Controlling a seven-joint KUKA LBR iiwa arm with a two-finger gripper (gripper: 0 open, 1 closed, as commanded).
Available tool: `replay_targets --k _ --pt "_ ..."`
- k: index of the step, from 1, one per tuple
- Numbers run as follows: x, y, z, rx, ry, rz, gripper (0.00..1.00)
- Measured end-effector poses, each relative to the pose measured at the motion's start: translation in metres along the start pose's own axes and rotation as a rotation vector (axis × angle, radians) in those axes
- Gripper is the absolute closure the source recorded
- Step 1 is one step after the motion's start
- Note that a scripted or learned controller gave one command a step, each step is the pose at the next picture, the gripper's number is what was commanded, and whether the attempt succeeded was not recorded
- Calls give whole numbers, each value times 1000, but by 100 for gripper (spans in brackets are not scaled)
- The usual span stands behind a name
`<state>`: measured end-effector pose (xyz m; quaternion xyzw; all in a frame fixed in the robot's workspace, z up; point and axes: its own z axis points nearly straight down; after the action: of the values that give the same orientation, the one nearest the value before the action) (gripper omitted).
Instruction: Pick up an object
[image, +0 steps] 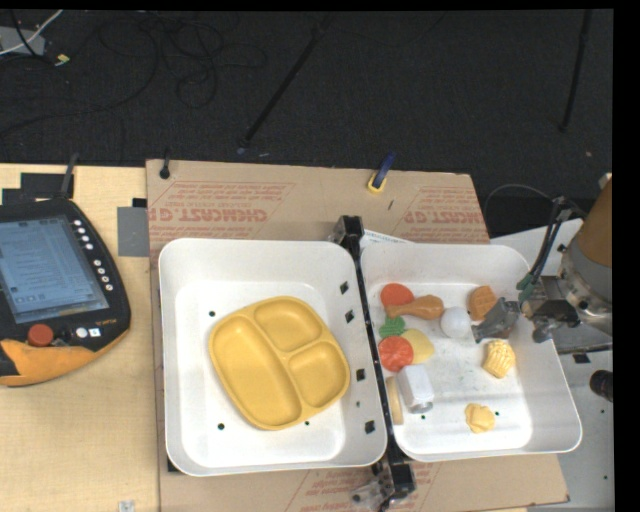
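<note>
In the right bin (555, 425), nearest the camera, a small yellow piece (481, 417) lies by the front wall, with a white block (415, 388) to its left. Behind these sit a red tomato (396, 352) touching a pale yellow piece (420, 346), and a yellow corn (499, 357) further right. Next back: a green bit (391, 326), a white ball (455, 322), an orange drumstick (421, 308), a red-orange piece (397, 294) and a brown piece (483, 300).

The gripper (497, 322) comes in from the right edge — its dark fingers (493, 326) hang low over the bin, between the brown piece and the corn, just right of the ball. Nothing shows between them; whether they are spread or closed I cannot tell.

The left bin (190, 300) holds a yellow divided tray (278, 360). Both bins rest on cardboard (260, 205) on the desk (75, 430). At far left lies a tablet (55, 290) with an orange grip.
</note>
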<state>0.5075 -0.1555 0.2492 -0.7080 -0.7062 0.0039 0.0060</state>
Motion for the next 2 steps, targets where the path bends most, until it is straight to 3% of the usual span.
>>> replay_targets --k 1,2 --pt "0 2 -6 -13 -3 -2 0" --pt "1 3 37 -7 -1 -3 0"
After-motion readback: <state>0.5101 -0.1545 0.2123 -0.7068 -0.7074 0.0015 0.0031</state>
